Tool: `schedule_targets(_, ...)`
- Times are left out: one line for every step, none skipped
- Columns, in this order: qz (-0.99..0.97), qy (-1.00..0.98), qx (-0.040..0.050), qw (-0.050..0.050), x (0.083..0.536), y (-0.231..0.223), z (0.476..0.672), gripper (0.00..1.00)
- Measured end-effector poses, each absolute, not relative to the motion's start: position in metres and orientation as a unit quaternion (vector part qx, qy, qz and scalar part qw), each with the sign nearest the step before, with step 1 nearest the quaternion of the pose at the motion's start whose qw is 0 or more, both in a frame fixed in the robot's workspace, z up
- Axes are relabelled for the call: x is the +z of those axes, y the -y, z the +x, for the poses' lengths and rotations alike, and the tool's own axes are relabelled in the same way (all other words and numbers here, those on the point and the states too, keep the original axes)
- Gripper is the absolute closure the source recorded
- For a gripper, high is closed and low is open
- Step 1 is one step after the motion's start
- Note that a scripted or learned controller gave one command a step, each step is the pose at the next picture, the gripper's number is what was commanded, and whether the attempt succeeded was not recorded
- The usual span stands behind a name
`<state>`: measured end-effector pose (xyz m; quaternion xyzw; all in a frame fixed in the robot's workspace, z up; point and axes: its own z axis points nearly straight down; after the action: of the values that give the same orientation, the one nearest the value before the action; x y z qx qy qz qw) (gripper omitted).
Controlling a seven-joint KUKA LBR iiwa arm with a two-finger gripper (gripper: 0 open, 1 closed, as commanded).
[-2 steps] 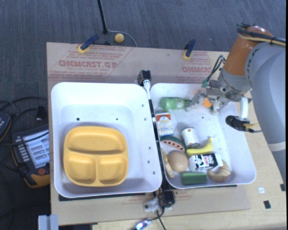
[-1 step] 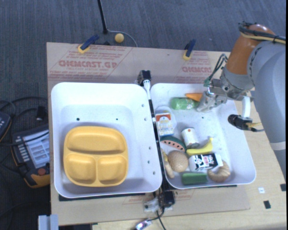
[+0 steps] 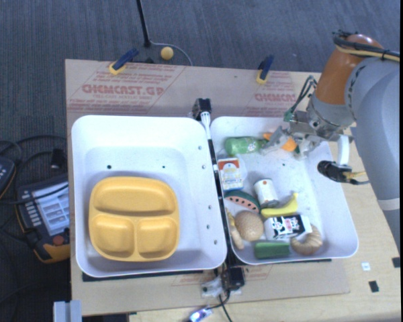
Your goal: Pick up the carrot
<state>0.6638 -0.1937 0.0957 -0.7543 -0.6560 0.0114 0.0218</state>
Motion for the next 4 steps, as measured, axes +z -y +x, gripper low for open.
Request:
schedule_targets(-0.754,0.657,0.0122,0.019,0.105,0.195,0.664,1.00)
schedule_targets(-0.815,0.579,0.0003,0.000,0.197,0.150,0.664,1.00)
schedule_targets(-0.682,0.731,0.0001,0.000,0.094,0.182,0.603,1.00)
schedule_targets(-0.682,0.731,0.0001,0.000,0.094,0.182,0.603,0.00)
